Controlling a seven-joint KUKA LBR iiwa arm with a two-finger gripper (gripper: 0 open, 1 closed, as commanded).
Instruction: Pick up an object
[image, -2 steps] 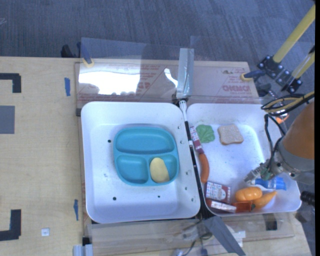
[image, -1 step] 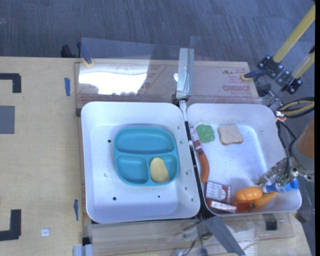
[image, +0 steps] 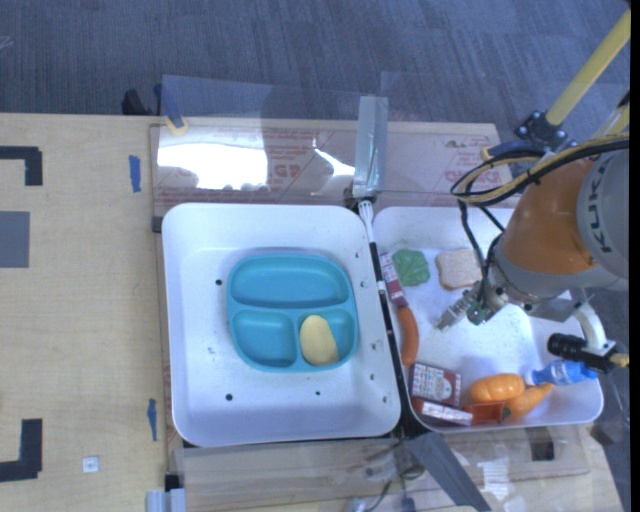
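Hovering Over the Right Bin, Nothing Visibly Gripped

Reaching in from the right edge of the desk (image: 70, 300), the grey arm (image: 560, 230) with its orange band hangs over the right bin (image: 590, 405). Its fingers (image: 458, 312) point toward the middle of that bin's white floor. They look nearly closed, with at most a thin gap at the tips, and nothing shows between them; how far apart they stand cannot be told for sure at this size.

Several things lie loose in the right bin. A green piece (image: 410, 266) sits near the bin's far left corner, and a tan slice (image: 459, 268) lies just beside it, toward the arm. An orange-red sausage shape (image: 407, 334) runs along the bin's left wall. A red and white packet (image: 434, 383) lies near the front edge, and next to it rests an orange piece (image: 497, 387) with a carrot-like item (image: 530, 399) touching it. A small bottle with a blue label (image: 558, 374) lies near the front right corner.

The left bin (image: 190, 330) holds a blue divided tray (image: 265, 300). A yellow oval object (image: 318, 340) rests in the tray's front right compartment, well apart from the fingers.
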